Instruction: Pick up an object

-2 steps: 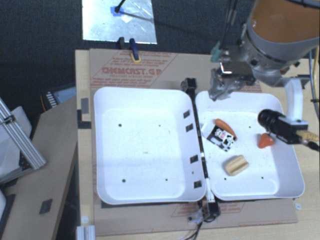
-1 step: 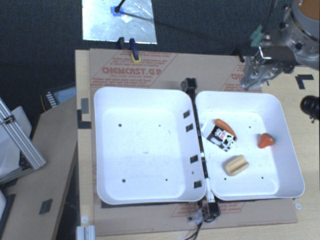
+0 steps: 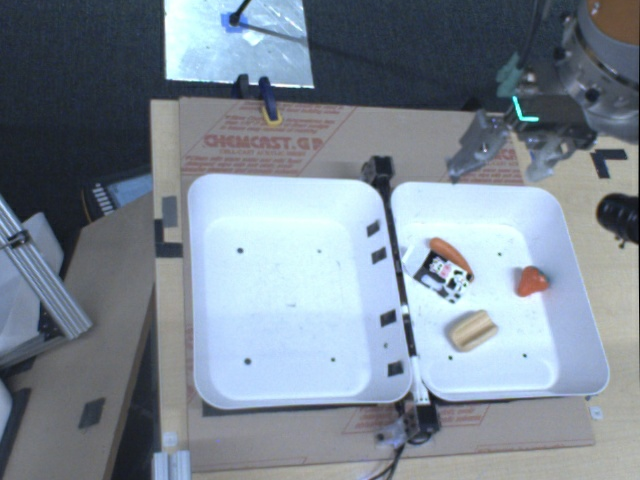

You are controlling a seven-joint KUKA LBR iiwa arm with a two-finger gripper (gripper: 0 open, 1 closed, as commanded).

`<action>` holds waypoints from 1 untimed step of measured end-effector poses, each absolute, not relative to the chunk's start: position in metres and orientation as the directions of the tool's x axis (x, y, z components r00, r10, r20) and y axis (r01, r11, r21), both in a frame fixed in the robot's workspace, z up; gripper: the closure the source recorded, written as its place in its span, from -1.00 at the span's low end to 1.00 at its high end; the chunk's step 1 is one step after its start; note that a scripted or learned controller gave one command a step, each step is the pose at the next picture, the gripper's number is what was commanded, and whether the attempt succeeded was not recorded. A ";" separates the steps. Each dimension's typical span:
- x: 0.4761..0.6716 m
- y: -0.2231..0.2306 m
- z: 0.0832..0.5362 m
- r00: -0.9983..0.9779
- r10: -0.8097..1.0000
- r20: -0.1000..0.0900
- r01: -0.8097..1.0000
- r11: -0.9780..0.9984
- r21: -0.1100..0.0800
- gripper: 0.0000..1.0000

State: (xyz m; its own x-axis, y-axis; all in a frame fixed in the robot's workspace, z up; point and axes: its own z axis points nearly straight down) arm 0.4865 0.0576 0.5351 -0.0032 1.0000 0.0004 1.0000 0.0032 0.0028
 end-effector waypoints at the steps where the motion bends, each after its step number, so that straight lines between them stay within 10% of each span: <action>1: 0.487 0.058 0.547 -0.007 1.000 0.001 1.000 0.007 0.006 1.00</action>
